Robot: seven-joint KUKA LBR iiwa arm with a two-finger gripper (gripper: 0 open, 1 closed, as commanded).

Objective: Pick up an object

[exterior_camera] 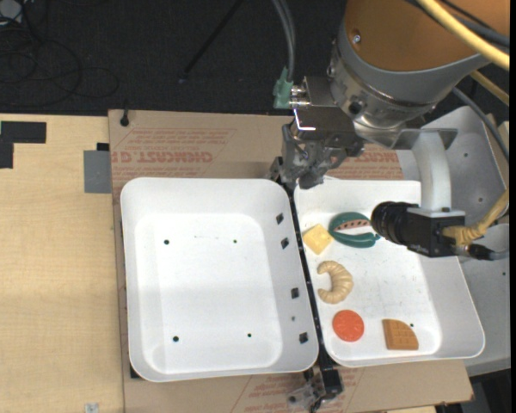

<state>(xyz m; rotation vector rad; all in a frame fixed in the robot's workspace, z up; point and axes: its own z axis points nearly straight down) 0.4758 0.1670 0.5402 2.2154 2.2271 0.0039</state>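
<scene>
Camera view: grey two-finger gripper [309,172] hangs over the far rim of the right shallow white bin [451,321], close to the divider with the left shallow white bin [146,231]. Can't tell whether the jaws are released or clenched; nothing is visible between them.

All pick candidates lie nearer the camera than the jaws, in the right bin:
- pale yellow cube-like block [316,239], closest
- teal oval ring piece [354,230], just beside the block
- tan croissant-shaped toy [334,281]
- flat red round disc [348,326]
- orange-brown wedge slice [401,335], farthest

The items are loosely scattered and mostly apart, likely so each allows a clean grasp.

The block sits near the divider wall, so finger room there is tight. The disc and wedge have more open floor around them.
</scene>
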